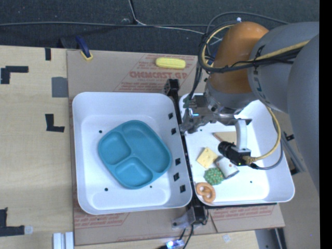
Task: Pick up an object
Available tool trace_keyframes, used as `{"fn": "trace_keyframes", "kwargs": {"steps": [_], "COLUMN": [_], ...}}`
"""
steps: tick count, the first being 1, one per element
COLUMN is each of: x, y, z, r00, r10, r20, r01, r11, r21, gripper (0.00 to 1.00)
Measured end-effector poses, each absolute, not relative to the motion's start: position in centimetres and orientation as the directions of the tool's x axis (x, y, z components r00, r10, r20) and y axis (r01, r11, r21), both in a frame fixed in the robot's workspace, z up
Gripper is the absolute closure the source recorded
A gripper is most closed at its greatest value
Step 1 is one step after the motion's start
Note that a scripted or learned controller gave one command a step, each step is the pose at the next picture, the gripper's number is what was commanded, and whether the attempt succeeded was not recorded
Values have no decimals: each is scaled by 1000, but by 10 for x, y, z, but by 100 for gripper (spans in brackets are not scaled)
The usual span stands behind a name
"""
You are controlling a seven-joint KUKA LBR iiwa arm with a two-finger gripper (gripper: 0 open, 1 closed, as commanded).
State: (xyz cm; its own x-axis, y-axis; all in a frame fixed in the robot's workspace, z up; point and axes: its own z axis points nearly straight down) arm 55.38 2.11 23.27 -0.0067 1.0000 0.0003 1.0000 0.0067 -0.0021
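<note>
My gripper (193,116) hangs over the back left corner of the right bin (275,191), close to the divider between the two bins. In front of it in that bin lie a yellow cheese wedge (206,157), a green bumpy item (213,176), a brown pretzel (205,192), a white and black cylinder (228,161) and a tan flat piece (224,136). None of them touches the gripper. The arm's orange band (239,40) and grey body cover the back right of the bin.
The left bin (88,108) holds a blue divided plate (134,153). A yellow oblong toy (170,63) lies on the cardboard behind the bins. A blue clamp (83,47) sits at the cardboard's back left corner. Cables loop around the arm.
</note>
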Motion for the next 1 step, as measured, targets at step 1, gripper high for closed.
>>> {"fn": "trace_keyframes", "kwargs": {"steps": [1], "x": [575], "y": [66], "z": [228], "r00": [-6], "r10": [1000], "r20": [1], "r01": [1000], "r11": [6], "r21": [-1], "gripper": [100]}}
